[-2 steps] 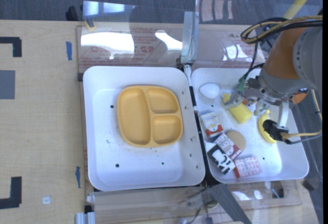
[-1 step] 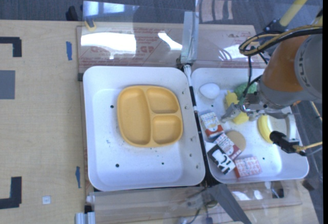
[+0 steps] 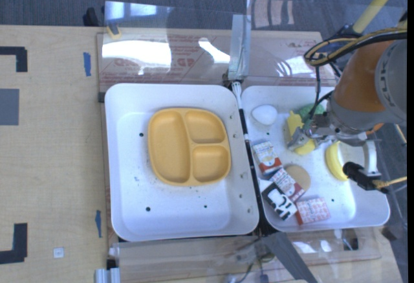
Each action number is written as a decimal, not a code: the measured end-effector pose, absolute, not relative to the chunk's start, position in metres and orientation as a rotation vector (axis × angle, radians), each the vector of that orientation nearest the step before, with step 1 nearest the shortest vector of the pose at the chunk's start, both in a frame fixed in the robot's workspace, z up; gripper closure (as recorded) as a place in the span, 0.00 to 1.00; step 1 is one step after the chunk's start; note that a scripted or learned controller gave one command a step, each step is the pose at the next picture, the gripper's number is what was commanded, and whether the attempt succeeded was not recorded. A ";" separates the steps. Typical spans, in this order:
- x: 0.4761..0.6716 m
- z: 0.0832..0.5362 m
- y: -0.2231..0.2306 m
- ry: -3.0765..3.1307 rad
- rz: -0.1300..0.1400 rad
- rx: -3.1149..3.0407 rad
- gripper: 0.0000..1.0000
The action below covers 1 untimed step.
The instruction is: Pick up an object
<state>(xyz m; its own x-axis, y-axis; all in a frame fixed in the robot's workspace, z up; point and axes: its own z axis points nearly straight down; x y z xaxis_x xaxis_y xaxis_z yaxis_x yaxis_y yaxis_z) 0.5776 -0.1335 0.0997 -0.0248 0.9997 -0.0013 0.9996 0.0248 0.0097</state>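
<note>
We saw a wooden bench (image 3: 45, 165) with black marks near its left edge. On it sat the left bin (image 3: 123, 210), and in that bin lay a yellow tray (image 3: 189, 146) with three compartments, flat and roughly centred. Small dark specks dotted the bin floor around the tray.

Just to the right, the right bin (image 3: 369, 207) touched the left one along a shared edge. Near its upper left we saw a white egg-like thing (image 3: 264, 114). Below it, along the left side, lay a small carton (image 3: 266, 157) with red and white print, then a black-and-white packet (image 3: 279, 201) and a red patterned packet (image 3: 312, 210) near the front edge. A round tan piece (image 3: 298, 175) rested just beside the cartons. Further right we saw a yellow-green thing (image 3: 295, 122) by the gripper, and a banana (image 3: 334, 161) lying just beyond it.

The gripper (image 3: 301, 140) was low in the right bin, close to the yellow-green thing and the banana. We could not tell how it was set, as the wrist and cables hid it. The grey arm (image 3: 372, 84) with its orange band came in from the right, above the bin's upper right part.
</note>
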 end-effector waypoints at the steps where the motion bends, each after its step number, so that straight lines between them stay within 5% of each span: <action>1: 0.587 0.194 -0.056 2.067 0.012 2.362 1.00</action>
